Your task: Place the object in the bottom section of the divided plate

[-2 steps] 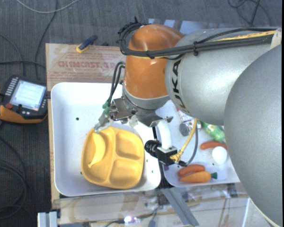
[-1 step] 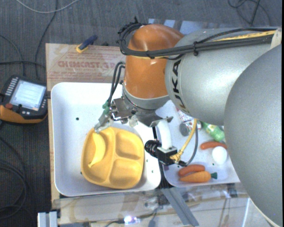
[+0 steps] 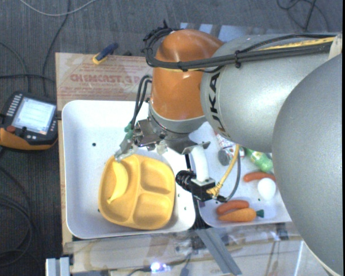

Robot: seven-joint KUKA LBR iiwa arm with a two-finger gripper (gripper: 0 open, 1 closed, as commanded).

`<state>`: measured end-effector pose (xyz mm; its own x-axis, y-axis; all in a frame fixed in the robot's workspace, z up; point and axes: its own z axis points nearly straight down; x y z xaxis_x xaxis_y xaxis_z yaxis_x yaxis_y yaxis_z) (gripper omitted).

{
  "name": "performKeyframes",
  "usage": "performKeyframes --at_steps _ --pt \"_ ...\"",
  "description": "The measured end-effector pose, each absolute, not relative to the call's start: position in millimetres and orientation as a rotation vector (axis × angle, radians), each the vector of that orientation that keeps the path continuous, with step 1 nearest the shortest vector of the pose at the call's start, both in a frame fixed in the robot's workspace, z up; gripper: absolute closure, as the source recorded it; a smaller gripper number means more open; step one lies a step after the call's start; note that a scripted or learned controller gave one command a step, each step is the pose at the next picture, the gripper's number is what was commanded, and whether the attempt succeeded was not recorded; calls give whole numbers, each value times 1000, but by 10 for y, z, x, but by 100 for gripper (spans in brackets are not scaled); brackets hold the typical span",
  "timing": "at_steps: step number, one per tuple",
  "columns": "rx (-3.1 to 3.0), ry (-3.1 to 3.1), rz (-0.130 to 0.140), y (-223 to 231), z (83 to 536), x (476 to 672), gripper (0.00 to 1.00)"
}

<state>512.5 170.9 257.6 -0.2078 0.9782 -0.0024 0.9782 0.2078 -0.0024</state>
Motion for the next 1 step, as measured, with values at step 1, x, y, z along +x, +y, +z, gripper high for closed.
performKeyframes --at_steps 1 --pt "1977 2441 -5 1709 2576 5125 0"
